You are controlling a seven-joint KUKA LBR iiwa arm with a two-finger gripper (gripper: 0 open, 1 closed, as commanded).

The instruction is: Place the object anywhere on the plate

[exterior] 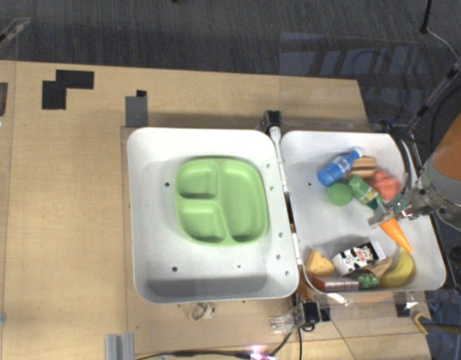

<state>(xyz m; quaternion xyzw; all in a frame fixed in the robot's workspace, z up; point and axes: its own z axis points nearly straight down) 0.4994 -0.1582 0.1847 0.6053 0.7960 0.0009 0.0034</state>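
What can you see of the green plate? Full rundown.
The green plate is a light green, rounded-square tray, plastic by its look, split by raised ridges into three compartments: two smaller on its left side, one larger on its right. It lies flat and upright near the middle of the left white bin, resting on the bin floor. Nothing sits on it or touches it.

A matt green plastic plate [219,199] sits in a smooth white plastic bin [151,268] with a dull sheen, on a pale wood-grain surface [61,223]. Beside it, glossy plastic toy foods, among them a carrot [397,233] and banana [399,270].
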